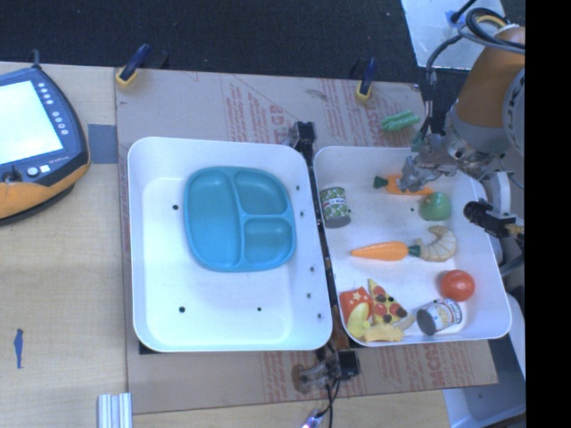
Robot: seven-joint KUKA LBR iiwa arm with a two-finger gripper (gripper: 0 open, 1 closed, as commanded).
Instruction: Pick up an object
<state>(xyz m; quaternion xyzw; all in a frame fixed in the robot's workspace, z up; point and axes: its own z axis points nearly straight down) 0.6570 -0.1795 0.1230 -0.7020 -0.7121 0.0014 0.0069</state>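
Heads up: end effector (412, 180) low over small orange carrot-like piece (390, 184) at back of right white bin (496, 266); grip state, you can't tell. Piece's long axis runs left-right, poking left of tool; green round toy (436, 206) just beside.

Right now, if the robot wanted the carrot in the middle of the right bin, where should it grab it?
Probably across the thick orange middle of the carrot, coming straight down. It lies flat, pointing left, with bare floor on both long sides; its green end sits close to the croissant.
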